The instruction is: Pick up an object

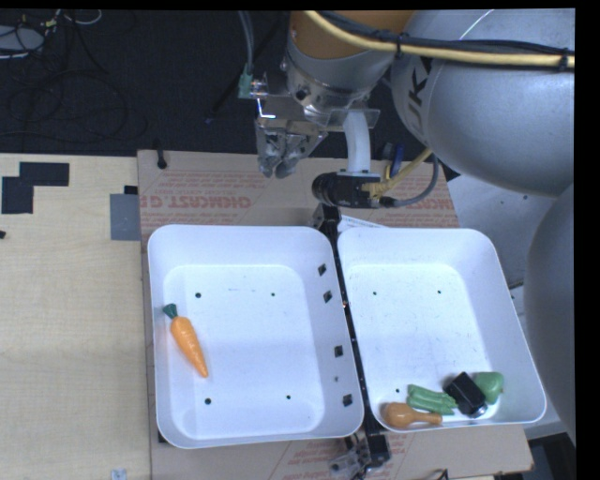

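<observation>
While the grey arm point(487, 94) crowds the upper right with its smooth, rounded metal shell, the jaws hang above the far edge of the brown cardboard sheet point(206, 192), beyond both bins and over neither. They are dark and blurred against the black background, so I cannot tell whether they are apart or together; nothing is seen between them.

The left bin point(150, 281) is glossy white plastic with rounded corners and small dark holes in its floor. A plastic carrot point(189, 345), a tapered orange cone with a green stub at its top, lies near the bin's left wall, apart from it, with bare floor all along its right side.

The right bin point(511, 281) is the same shape. Its things are bunched in the near right corner: a ridged green pod point(431, 399), a black blocky piece point(466, 393) lying partly over a rounded green item point(489, 382), and a tan pear-shaped piece point(410, 415) against the near wall. The green item is half covered, and what it is cannot be made out.

A yellow cable point(441, 52) runs across the arm below the orange band point(337, 28). The arm's bulk cuts off the view beyond the right bin's far right corner. A dark clip strip point(337, 328) joins the two bins. The pale wood-grain counter point(66, 328) shows to the left.
</observation>
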Robot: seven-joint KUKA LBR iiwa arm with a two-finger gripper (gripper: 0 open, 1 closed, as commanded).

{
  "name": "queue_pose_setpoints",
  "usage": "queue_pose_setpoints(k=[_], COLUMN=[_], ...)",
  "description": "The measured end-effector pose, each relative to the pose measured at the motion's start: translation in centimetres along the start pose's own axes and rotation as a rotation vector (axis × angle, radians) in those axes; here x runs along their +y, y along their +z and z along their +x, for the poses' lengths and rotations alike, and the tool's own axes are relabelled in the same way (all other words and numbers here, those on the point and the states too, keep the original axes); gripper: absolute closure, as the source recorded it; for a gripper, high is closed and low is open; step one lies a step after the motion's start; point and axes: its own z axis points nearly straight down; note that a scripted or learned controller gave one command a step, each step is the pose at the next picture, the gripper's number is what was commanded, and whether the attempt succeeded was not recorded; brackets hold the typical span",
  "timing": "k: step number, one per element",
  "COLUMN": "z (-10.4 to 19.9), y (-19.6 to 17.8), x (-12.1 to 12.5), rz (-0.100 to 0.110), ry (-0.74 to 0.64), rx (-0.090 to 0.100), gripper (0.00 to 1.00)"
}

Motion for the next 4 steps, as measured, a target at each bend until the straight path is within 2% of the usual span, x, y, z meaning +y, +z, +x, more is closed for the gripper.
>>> queue_pose_setpoints(k=[1, 2, 3, 4], z=[6.2, 0.9, -4.8, 0.3], y=[1.1, -6.5, 1.6, 1.0], x=[0.1, 0.1, -0.1, -0.4], rz=[0.007, 0.001, 0.016, 0.007], ry=[0.005, 0.014, 0.016, 0.007], rx=[-0.004, -0.005, -0.009, -0.005], gripper=[1.00, 1.00, 1.00, 1.00])
